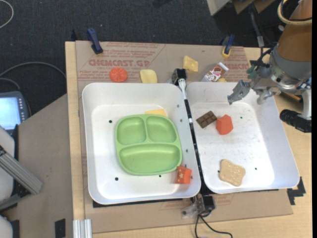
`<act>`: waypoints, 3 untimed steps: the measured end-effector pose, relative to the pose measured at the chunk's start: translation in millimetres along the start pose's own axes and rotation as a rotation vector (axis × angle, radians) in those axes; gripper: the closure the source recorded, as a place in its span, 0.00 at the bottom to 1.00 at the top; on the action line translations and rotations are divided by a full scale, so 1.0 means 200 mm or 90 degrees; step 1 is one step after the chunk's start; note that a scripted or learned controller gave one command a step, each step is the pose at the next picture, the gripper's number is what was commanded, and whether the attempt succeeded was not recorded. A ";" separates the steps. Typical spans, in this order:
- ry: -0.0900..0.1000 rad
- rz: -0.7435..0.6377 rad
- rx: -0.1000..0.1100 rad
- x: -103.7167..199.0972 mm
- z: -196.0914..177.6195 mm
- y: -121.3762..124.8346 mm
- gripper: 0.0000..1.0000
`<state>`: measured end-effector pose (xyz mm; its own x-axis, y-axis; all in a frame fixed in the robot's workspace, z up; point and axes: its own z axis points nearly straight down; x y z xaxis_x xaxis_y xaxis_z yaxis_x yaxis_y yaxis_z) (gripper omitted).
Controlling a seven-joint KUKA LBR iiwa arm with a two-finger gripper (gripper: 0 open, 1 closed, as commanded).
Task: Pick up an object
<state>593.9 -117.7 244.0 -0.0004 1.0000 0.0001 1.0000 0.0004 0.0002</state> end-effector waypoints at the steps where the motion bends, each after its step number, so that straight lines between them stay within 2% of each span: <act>1: 0.002 0.001 0.010 0.01 0.75 -0.22 0.00; 2: 0.002 0.003 0.007 -0.01 0.80 -0.60 0.00; 3: -0.006 0.001 -0.010 -0.33 0.38 -0.21 0.00</act>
<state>552.1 -183.3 167.1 0.0007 1.0000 -0.0088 0.9999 -0.0005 0.0157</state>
